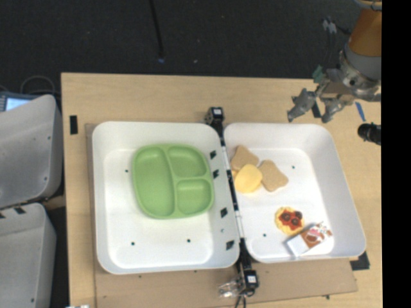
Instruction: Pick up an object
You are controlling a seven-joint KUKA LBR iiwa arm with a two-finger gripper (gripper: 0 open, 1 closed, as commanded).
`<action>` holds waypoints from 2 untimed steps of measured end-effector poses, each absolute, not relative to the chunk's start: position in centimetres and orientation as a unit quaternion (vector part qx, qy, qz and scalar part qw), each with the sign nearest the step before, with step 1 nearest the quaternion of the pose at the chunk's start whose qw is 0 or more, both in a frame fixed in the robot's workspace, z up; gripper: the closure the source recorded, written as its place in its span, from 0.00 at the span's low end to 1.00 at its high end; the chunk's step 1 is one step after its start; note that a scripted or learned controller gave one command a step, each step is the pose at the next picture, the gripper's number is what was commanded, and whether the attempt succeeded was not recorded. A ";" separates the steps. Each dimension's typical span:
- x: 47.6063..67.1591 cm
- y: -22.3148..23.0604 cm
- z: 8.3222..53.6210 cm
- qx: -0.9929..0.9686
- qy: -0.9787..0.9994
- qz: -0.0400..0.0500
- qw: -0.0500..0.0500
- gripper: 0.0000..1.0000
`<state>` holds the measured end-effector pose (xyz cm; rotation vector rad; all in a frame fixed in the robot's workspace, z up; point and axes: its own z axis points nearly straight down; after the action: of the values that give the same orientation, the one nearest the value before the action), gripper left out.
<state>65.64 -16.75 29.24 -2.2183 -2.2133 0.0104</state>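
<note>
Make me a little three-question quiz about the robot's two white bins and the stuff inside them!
1. True or false: the green plastic divided plate lies in the left white bin.
2. Which sits nearest the plate? A) round yellow toy food piece B) small pizza-like toy with red toppings C) small white and red packet
3. Fill in: the two-finger gripper hovers over the bench, beyond the right white bin's ____ rim.

Key: 1 true; 2 A; 3 far.

Gripper (313,108) hangs open above the right bin's (343,172) far rim; green tray (172,181) lies in the left bin (109,197).
</note>
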 end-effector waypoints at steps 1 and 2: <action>65.8 -16.7 30.0 -0.707 -0.707 0.000 -0.001 0.00; 66.6 -16.2 24.8 -0.706 -0.708 0.001 0.000 0.00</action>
<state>66.58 -16.20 24.77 -2.2179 -2.2248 0.0044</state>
